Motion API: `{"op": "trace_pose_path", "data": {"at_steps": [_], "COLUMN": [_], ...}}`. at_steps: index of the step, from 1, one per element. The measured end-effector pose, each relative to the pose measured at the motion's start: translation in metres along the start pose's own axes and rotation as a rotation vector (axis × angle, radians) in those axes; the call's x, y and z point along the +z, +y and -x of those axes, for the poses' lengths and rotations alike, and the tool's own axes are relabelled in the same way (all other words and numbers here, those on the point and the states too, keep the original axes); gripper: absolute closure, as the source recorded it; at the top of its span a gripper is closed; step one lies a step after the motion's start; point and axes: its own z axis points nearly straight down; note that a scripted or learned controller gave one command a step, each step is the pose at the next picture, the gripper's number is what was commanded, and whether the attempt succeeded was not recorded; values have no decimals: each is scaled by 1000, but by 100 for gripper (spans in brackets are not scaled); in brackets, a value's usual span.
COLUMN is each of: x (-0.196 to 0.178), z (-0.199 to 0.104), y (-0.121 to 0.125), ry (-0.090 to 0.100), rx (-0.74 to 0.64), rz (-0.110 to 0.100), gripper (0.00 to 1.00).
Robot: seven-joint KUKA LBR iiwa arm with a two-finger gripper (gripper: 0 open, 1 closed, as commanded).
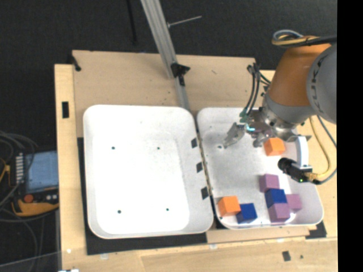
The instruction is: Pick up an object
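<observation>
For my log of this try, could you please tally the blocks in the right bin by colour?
Orange blocks: 2, one near the gripper at, one at the front.
Blue blocks: 2.
Purple blocks: 3.
Total: 7, all in the right bin.

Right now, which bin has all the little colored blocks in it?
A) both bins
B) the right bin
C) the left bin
B: the orange block, blue block and purple block all lie in the right bin, where the gripper is too.
</observation>
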Motion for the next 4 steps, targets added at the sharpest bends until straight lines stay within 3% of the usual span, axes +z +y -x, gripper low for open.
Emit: {"op": "trace_pose_path", "data": {"at_steps": [1, 2, 3, 4], "x": [-1, 63, 104, 91], "z": [0, 2, 3, 4], "y": [0, 0, 1, 2], "ry": [0, -2, -3, -2], "rx": [3, 5, 5, 14], "rz": [2, -5, 3, 7], "gripper": [0, 0, 0, 100]}}
